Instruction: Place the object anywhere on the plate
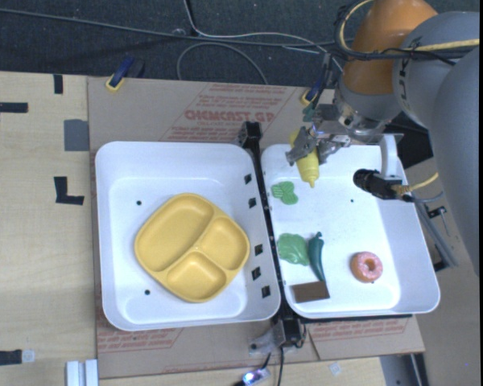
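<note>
Your gripper hangs over the far part of the right bin, close to the wall that it shares with the left bin, and its fingers are closed on a small yellow object, which looks like a toy corn or banana; you cannot tell which. The object points down from between the fingers and appears lifted off the bin floor. Just below it in the view, on the floor of the right bin, you see a small light green piece. Further toward the near edge there is a bigger green leaf, and a dark green pepper lies just beside it, touching or almost touching. A brown block rests near the front wall, directly below the pepper in the view. A pink donut sits apart from these, more to the right side of the same bin. A black part of the arm is seen over the right bin, next to the gripper. The yellow plate, with three compartments, lies in the middle of the left bin, turned at a slant, and nothing lies on it. So the object is well apart from the plate, on the other side of the dividing wall. Both bins stand on a cardboard sheet.
</note>
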Controlling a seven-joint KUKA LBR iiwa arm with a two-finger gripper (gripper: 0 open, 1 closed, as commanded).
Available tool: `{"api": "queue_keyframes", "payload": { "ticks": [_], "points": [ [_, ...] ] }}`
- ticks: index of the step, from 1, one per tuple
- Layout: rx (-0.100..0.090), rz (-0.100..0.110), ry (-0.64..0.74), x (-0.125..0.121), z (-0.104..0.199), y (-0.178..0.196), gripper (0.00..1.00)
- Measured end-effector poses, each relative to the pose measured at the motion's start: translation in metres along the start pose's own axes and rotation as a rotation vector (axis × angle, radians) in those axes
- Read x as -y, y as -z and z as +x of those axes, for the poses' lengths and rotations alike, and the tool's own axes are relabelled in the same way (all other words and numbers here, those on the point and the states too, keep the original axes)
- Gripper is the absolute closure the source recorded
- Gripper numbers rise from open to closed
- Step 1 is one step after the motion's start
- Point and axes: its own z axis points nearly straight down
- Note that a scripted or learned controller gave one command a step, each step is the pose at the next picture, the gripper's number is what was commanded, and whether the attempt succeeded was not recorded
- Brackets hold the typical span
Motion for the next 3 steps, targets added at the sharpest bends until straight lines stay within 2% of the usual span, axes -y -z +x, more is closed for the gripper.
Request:
{"api": "queue_keyframes", "payload": {
  "ticks": [1,3],
  "points": [
    [0.001,0.002,-0.001,0.013,0.053,-0.014,1.0],
    [0.003,0.0,-0.001,0.034,0.15,0.0,1.0]
  ]
}}
